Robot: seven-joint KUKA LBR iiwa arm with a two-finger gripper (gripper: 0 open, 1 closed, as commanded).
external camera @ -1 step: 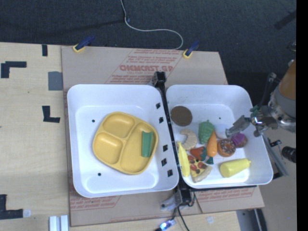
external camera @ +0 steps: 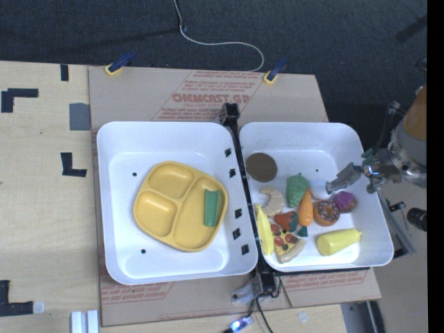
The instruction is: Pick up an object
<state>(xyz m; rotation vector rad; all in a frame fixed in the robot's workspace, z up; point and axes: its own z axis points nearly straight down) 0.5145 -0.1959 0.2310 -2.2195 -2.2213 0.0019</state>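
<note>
A slanted overhead camera view shows two shallow white bins side by side on a cardboard sheet laid over a wooden bench. The left bin [external camera: 114, 151] holds a yellow divided plate [external camera: 173, 210] tilted on a diagonal, and a small green block [external camera: 211, 207] lies in the plate's right compartment, its long axis running roughly up and down in the picture. The right bin [external camera: 347, 139] holds a crowd of toy foods in its lower half: a brown round disc [external camera: 261, 166] near the upper left, a green pepper-like piece [external camera: 297, 188] just below and right of it, an orange carrot [external camera: 306, 209] touching the pepper's lower side and pointing downward, a pale croissant-like piece [external camera: 273, 200], a banana [external camera: 264, 232] lying lengthwise along the bin's left wall, a pizza slice [external camera: 286, 245] beside the banana, a reddish piece [external camera: 284, 222] above the slice, a frosted doughnut [external camera: 326, 213], a purple piece [external camera: 345, 201] touching the doughnut's right, and a yellow corn-like piece [external camera: 338, 241] lying nearly level near the lower right corner, its long axis left to right. The gripper [external camera: 343, 179] reaches in from the right over the bin's right wall, above and just beside the purple piece; whether its jaws are open or closed cannot be told, and nothing is visible between them.
</note>
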